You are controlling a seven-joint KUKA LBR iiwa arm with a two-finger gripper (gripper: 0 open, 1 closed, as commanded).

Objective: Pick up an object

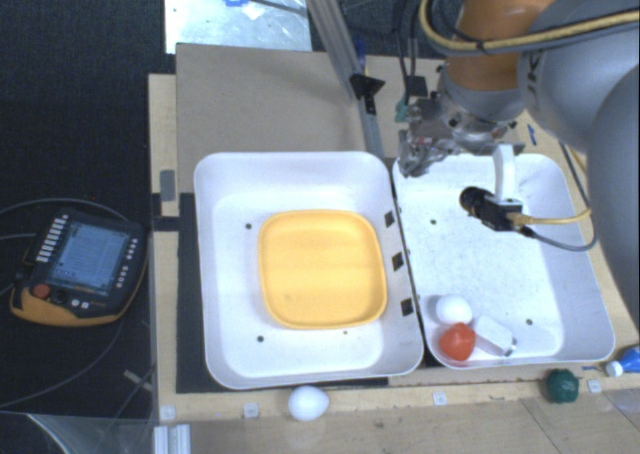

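Observation:
My gripper [418, 159] hangs over the far left corner of the right bin [520, 242], close to the wall between the two bins. Nothing shows between its fingers. A white ball [453, 309], a red ball [458, 342] and a small white block [494, 335] lie together in the near left corner of the right bin, well in front of the gripper. A yellow square plate [322, 268] lies in the middle of the left bin [225, 242].
A white egg-shaped object [308, 402] and a dark green ball [561, 385] lie on the bench in front of the bins. A teach pendant [78, 272] rests at the left. A slanted metal pole [335, 27] stands behind the bins. A black fitting with a yellow cable [490, 207] hangs over the right bin.

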